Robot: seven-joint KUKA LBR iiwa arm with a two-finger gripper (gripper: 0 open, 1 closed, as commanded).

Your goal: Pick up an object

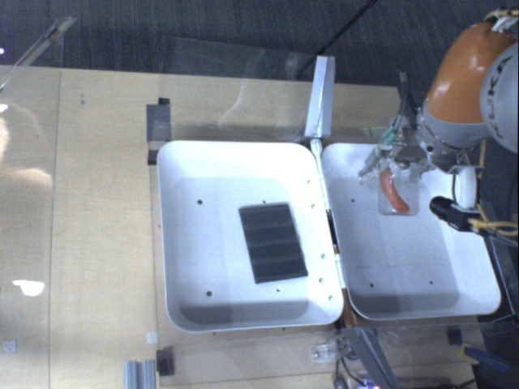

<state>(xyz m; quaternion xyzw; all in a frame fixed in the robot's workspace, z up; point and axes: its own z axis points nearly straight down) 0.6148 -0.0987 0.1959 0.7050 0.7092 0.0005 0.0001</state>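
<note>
- Orange-red object (393,191), long and narrow like a small sausage, lies inside a clear wrapper in the right bin (422,286), in its upper half, towards the far wall.
- Gripper (395,159) sits directly over the far end of that object, at the end of the grey arm (466,71) with its orange band, which comes in from the right.
- Whether the gripper is open or closed on anything cannot be told; the metal parts at the wrist blur together over the wrapper.
- Dark ribbed rectangular pad (272,241) lies flat near the middle of the left bin (182,217), turned slightly off square.
- Both bins stand side by side on the wooden bench (89,241), their inner rims touching.
- An upright metal post (321,96) rises just behind the seam between the bins.
</note>
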